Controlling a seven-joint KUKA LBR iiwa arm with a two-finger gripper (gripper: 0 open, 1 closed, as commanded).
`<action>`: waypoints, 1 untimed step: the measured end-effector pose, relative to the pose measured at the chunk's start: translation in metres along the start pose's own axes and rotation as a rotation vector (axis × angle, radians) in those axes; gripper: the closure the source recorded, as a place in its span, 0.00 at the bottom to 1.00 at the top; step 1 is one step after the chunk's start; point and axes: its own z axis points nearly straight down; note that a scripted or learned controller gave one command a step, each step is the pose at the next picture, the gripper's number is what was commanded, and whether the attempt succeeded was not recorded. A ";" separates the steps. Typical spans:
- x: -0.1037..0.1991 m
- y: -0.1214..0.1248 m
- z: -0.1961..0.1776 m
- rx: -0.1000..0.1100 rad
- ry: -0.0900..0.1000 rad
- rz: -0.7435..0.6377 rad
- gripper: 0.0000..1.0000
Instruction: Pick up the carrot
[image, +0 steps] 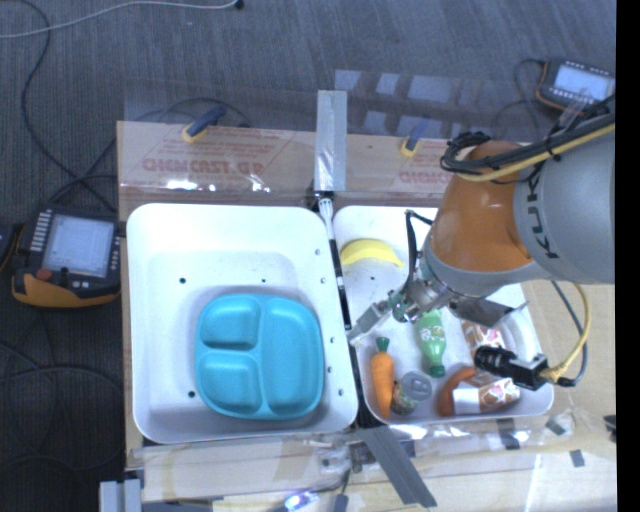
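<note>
Orange carrot (382, 372), right bin (535, 400): approach step. Pincer (385, 309) hovers above, seemingly apart, clasping nothing; must descend, close.

The two bins (150, 250) look like smooth, glossy white plastic. The blue divided plate (262, 356) appears matt plastic. The carrot (382, 372) shines like moulded plastic. Grey carpet (120, 60) looks rough.

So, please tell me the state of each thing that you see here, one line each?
carrot: lying in the right bin, apart from the gripper.
gripper: above the right bin, holding nothing visible.
green bottle: lying down.
banana: lying by the bin's far wall.
blue tray: flat in the left bin.
</note>
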 end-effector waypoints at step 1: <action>0.034 -0.016 0.000 0.002 0.001 0.015 0.00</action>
